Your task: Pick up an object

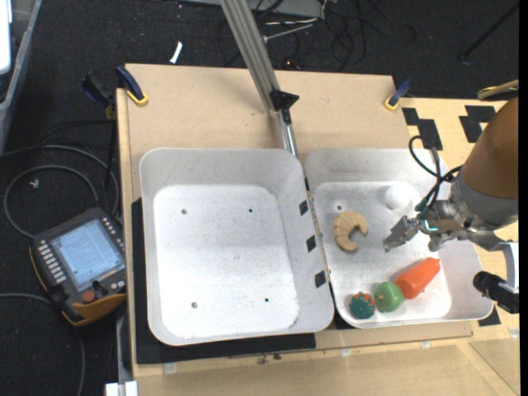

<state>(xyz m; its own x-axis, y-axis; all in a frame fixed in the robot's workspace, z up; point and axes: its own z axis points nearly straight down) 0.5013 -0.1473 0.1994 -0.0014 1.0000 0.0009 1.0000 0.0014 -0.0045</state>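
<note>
The right bin (326, 172) holds a tan croissant-shaped toy (350, 230), a white ball (398, 195), an orange carrot-like piece (417, 276), a green round piece (388, 296) and a small teal piece (361, 305). My gripper (402, 233) hangs low over the middle of this bin, between the croissant and the carrot, just below the white ball. Its dark fingers (397, 236) point left toward the croissant, and I see nothing between them.
The left bin (153, 221) sits beside the right one. A slanted metal rod (252, 48) crosses the bench's back edge toward the bins' junction. Clamps (132, 85) grip the bench corners. A teach pendant (81, 258) lies on the floor at the left.
</note>
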